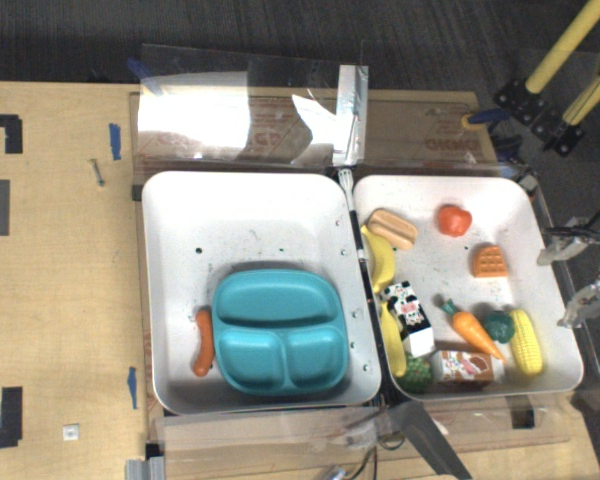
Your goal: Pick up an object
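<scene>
The right bin [540,228] holds several toy foods. A hot dog in a bun [392,228] and a banana [382,260] lie along its left wall, and a red tomato [454,220] and an orange waffle [489,261] sit toward the back. Nearer the front are a cow-patterned milk carton [408,318], a carrot [472,330], a corn cob [525,341], a small dark green piece [498,326], a broccoli [415,373] and a labelled packet [465,366]. In the left bin [180,218], a teal divided tray [280,330] has an orange sausage [203,343] beside its left edge.
A clear plastic sheet with a taped strip [348,118] stands behind the bins. Yellow poles with black clamps [550,78] rise at the upper right. Metal brackets [580,268] sit just outside the right bin's right wall. Bare wooden bench [50,268] extends left.
</scene>
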Robot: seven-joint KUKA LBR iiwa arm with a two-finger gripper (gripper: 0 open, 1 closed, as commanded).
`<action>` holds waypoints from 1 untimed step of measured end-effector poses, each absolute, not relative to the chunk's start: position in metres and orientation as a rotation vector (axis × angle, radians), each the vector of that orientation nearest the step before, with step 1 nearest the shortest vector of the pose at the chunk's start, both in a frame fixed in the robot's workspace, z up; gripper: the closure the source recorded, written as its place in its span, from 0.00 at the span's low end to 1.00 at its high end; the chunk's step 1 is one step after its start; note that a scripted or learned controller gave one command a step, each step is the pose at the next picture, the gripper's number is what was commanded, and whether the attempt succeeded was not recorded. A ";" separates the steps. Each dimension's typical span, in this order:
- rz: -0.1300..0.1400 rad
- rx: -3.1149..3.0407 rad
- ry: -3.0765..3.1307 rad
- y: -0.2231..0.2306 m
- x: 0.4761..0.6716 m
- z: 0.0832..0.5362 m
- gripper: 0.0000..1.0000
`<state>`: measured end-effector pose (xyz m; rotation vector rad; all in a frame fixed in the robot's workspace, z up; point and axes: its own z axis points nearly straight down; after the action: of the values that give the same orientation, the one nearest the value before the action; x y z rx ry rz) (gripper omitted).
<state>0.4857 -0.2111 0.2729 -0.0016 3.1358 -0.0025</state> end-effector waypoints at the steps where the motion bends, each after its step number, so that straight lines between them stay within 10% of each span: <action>1: 0.005 -0.105 3.144 -0.222 0.479 0.147 0.00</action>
<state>0.4788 -0.2223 0.1468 -0.1050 3.1445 0.0052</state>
